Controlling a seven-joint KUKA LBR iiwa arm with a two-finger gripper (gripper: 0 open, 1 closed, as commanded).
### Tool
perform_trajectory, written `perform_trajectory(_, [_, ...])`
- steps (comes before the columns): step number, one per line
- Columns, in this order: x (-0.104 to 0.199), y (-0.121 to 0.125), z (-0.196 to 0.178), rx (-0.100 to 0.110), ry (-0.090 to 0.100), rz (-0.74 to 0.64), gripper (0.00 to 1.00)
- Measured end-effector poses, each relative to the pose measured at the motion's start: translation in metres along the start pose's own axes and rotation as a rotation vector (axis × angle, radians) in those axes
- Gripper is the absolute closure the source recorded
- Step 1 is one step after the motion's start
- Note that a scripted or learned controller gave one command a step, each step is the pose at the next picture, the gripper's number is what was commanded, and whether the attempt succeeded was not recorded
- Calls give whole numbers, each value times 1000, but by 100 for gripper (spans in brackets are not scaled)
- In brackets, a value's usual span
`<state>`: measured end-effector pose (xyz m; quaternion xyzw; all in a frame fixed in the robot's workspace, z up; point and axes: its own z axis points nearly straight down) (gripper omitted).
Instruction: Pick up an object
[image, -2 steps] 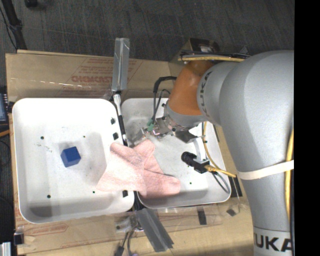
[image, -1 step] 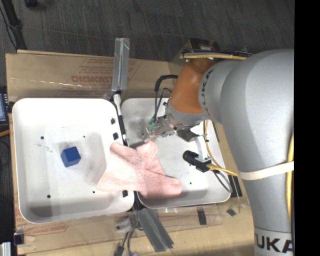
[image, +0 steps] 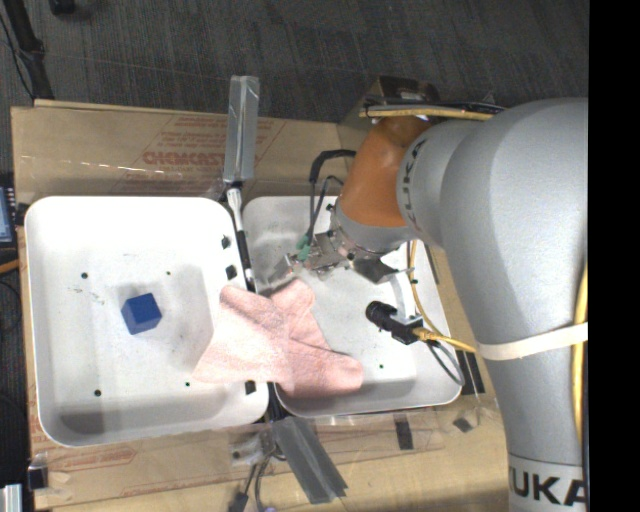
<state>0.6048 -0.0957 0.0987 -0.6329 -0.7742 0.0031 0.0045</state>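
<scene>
Beneath my workspace a sheet of brown cardboard (image: 120, 140) with faded red print covers the bench, showing along the far edge and the near edge. Beyond its far edge lies dark grey carpet (image: 300, 50). Light glares softly off the cardboard's far left part.

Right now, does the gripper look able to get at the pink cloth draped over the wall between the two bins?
Probably yes. The gripper sits low in the right bin, just above the pink cloth, whose upper edge lies close beside it. Nothing lies on top of the cloth. The blue cube sits apart in the left bin.
</scene>
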Motion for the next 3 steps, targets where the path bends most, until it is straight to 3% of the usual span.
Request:
perform_trajectory(1, [9, -50, 9, -5, -1, -12, 0])
perform_trajectory(2, [9, -49, 1, -2, 0, -15, 100])
perform_trajectory(3, [45, -8, -92, -6, -2, 120, 100])
